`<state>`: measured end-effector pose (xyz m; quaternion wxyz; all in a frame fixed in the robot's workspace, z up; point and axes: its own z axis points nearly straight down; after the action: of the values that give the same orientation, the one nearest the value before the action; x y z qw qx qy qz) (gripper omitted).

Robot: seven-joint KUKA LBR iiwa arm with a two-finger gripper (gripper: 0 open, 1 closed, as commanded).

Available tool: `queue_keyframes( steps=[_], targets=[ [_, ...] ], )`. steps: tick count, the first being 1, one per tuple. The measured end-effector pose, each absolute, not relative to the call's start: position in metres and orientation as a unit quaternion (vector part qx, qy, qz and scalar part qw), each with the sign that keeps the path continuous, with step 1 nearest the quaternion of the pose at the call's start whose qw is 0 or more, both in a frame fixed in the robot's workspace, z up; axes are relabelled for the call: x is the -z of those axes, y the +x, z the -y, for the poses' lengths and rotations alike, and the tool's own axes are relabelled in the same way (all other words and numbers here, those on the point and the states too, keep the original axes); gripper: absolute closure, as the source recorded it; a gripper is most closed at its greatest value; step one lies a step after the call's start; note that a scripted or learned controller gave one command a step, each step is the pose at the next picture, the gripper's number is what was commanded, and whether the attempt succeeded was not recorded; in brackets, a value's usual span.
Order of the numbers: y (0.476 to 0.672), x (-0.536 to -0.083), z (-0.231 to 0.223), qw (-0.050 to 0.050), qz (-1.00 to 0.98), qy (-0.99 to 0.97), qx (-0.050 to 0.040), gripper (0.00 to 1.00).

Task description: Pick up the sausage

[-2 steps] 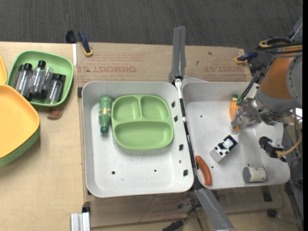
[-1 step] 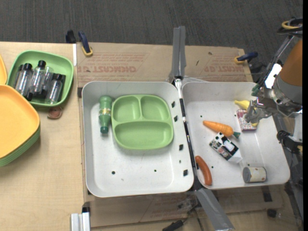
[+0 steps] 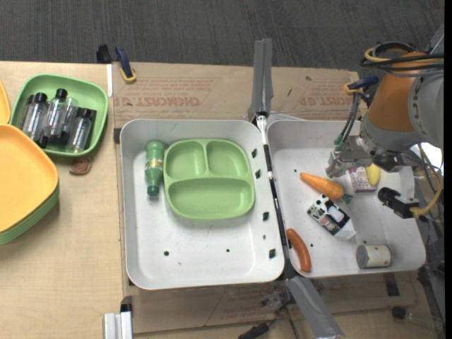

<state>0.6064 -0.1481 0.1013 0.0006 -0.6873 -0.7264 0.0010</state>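
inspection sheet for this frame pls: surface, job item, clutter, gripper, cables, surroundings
Surface: two shallow white bins side by side, left bin, right bin, on a cardboard-covered bench.
Job's things: reddish-orange sausage lying at right bin's front-left corner, untouched.
Clutter: orange carrot, black-and-white packet, grey cylindrical can in right bin; green divided plate, green bottle in left bin.
Grippers: gripper over right bin near carrot, away from sausage; finger state unclear.
Cables: yellow and blue cables looped on arm.
Surroundings: green tray of dark bottles, stacked orange plates left of bins.
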Motion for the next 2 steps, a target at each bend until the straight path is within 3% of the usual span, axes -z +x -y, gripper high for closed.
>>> queue_keyframes(
  steps=[1, 2],
  targets=[
    [0.589, -0.091, 0.164, 0.001, 0.78, -0.626, -0.0007, 1.0],
    [0.625, -0.153, 0.199, -0.001, 0.715, -0.699, -0.0006, 1.0]
  ],
)
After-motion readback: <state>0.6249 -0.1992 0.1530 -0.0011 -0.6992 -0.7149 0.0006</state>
